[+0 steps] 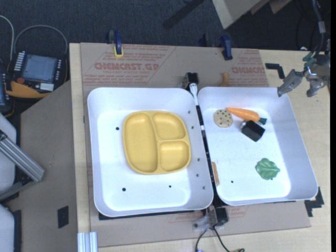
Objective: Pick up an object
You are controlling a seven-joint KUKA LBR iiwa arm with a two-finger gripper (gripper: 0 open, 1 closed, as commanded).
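Observation:
The right bin [294, 140] holds an orange carrot [242, 113], a round speckled cookie [223, 118], a black block [252, 130] and a green leafy piece [267, 168]. My gripper [300, 87] hangs over the bin's far right corner, up and to the right of the carrot. It is open, its two grey fingers spread apart with nothing between them. It touches none of the objects.
A yellow divided plate [156, 140] lies in the left bin [105, 167]. Blue clamps [118, 45] hold the cardboard sheet at the far edge. A pendant with a screen [37, 70] rests off the bench to the left.

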